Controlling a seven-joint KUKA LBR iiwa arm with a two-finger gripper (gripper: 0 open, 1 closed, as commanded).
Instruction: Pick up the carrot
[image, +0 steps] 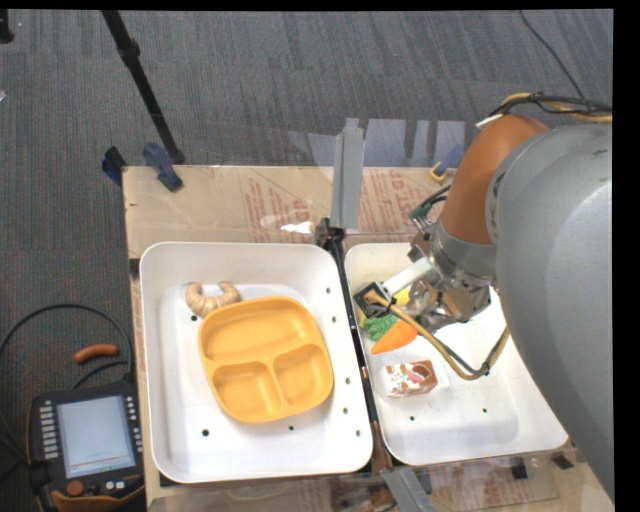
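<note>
The carrot (395, 337), orange with a green leafy top pointing left, lies in the right bin (500, 420) near its left wall. My gripper (428, 300) hangs low over that bin, just above and to the right of the carrot's thick end. The wrist and its fittings hide the fingertips, and nothing visible is held between them.
A small white and brown packet (410, 378) lies just below the carrot. The left bin (165, 400) holds a yellow divided plate (265, 357) and a croissant (212, 294) at the plate's upper left. The grey arm covers the right bin's right side.
</note>
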